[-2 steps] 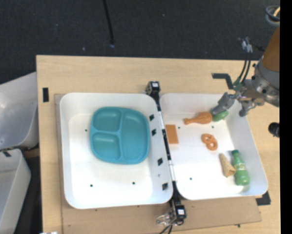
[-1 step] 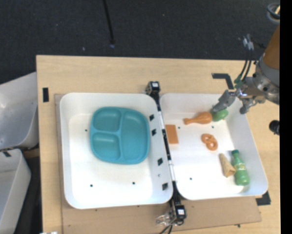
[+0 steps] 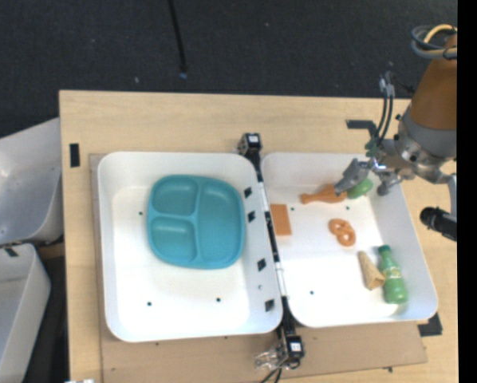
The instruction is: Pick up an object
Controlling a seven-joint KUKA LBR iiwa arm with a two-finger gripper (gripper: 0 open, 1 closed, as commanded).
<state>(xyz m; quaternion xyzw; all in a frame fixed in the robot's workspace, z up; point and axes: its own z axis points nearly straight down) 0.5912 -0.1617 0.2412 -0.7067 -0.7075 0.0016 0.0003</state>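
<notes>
1. Gripper (image 3: 355,180): hangs over the upper part of the right bin (image 3: 318,302), at the end of the grey arm (image 3: 430,110) that enters from the right. Whether its fingers are released or clenched cannot be told at this resolution.
2. Green object (image 3: 362,187): a small piece lying right at the fingertips; whether it sits between them or just beside them cannot be told.
3. Orange scoop-like piece (image 3: 325,195): lies just left of and slightly below the fingertips, its near end close to them.
4. Orange pretzel ring (image 3: 343,231): below the fingertips, apart from them.
5. Orange rectangular block (image 3: 281,219): farther left and below, near the divider between the bins.
6. Green bottle (image 3: 392,276) and tan cone (image 3: 371,270): side by side, touching, well below and to the right of the fingertips.
7. Teal divided plate (image 3: 196,220): in the left bin (image 3: 127,309), well apart to the left.
</notes>
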